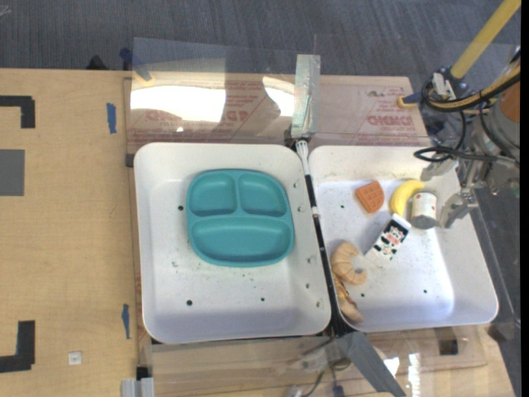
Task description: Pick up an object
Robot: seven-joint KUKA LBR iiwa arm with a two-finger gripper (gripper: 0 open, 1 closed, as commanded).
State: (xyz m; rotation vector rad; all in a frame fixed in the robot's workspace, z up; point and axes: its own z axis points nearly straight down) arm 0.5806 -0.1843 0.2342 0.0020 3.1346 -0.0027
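The right bin (463, 296) holds several small objects. An orange waffle-like square (370, 196) lies near its back, with a yellow banana (403, 193) just right of it. A small white and grey cylinder (423, 208) sits against the banana. A black-and-white patterned box (390, 241) lies in the middle, and a tan pastry-like piece (348, 264) rests by the left wall, with another tan piece (350, 308) at the front corner. My gripper (457, 198) hangs over the bin's right side, just right of the cylinder, with nothing seen in it.
A teal divided plate (240, 217) lies in the left bin (165, 304). Cables and the yellow arm part (488, 31) crowd the back right. A clear panel (248, 98) stands behind the bins, and a divider rim (314, 222) separates them.
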